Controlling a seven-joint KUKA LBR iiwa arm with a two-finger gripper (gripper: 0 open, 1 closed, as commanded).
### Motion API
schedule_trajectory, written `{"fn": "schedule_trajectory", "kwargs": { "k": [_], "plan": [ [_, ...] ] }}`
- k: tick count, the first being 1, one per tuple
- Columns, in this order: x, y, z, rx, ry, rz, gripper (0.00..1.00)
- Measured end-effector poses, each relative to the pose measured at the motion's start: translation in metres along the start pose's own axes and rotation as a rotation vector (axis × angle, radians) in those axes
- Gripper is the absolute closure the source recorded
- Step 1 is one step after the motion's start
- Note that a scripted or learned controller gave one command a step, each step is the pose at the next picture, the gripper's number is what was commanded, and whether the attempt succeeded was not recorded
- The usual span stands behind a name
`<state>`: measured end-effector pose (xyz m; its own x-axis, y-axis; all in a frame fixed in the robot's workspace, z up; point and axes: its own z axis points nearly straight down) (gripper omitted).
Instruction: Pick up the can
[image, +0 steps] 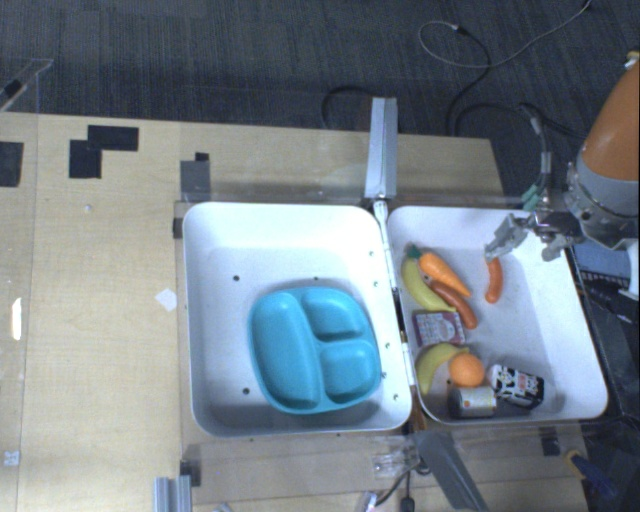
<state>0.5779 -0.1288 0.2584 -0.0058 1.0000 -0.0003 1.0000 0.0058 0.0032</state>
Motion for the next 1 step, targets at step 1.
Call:
{"fn": "schedule_trajectory", "kwargs": {
  "k": [1],
  "plan": [
    [-0.0665,-0.0426,0.0239,-0.002,-0.002,-0.044,0.00]
  ]
}}
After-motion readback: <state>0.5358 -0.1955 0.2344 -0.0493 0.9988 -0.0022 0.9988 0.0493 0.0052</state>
